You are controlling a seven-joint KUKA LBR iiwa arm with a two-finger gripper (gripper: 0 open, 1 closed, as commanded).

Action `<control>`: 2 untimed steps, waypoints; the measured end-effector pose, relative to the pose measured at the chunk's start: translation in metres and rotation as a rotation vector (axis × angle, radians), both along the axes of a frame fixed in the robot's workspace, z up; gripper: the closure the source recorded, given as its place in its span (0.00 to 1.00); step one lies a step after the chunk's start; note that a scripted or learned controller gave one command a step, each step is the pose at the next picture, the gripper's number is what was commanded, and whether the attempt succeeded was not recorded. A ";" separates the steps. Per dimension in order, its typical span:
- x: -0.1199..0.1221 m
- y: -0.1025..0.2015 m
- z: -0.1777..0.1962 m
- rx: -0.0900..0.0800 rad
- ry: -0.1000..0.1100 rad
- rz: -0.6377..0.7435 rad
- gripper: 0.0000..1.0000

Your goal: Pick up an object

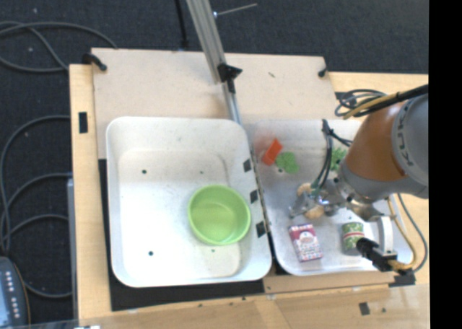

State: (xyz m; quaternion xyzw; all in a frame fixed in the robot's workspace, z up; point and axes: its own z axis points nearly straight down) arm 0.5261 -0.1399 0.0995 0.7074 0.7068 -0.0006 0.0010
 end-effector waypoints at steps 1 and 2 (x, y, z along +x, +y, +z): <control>0.001 0.000 0.012 0.002 -0.004 -0.006 1.00; 0.004 -0.006 0.056 0.001 -0.005 -0.002 1.00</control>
